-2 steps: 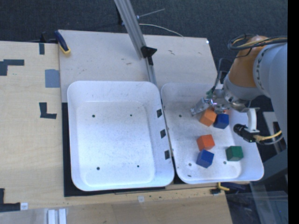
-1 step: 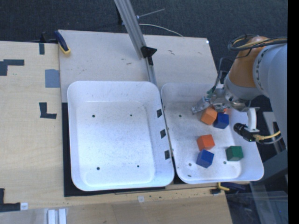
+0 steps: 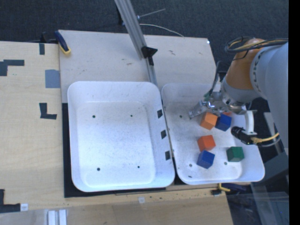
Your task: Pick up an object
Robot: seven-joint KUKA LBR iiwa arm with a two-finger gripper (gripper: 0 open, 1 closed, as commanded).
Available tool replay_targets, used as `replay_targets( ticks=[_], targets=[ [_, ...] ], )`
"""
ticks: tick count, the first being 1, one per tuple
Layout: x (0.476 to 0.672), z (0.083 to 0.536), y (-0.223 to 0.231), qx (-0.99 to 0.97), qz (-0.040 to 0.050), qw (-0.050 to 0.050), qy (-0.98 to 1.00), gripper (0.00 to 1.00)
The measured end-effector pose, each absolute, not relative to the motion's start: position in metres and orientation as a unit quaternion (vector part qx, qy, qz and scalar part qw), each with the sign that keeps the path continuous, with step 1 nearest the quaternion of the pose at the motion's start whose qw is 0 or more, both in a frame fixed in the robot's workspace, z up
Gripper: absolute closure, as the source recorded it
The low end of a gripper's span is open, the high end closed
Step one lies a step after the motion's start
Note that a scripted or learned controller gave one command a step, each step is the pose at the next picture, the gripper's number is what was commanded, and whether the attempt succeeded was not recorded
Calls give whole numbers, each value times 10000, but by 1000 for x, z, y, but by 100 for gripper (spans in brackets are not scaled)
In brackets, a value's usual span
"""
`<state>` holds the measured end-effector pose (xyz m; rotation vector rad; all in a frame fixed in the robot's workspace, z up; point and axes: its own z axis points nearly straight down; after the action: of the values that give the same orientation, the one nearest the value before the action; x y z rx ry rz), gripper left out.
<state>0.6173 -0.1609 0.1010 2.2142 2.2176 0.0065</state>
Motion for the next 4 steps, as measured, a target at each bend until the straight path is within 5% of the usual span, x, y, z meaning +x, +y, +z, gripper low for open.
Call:
replay_targets(
  ticks=[1, 2, 3, 4],
  targets=[
    [582, 93, -166, 7071, -12, 3, 7072, 0],
    [583, 101, -164, 7064, -8, -12, 7078, 100],
    [553, 196, -76, 7041, 25, 4, 7101, 100],
    [534, 191, -3, 7040, -8, -28, 7102, 100]
  ],
)
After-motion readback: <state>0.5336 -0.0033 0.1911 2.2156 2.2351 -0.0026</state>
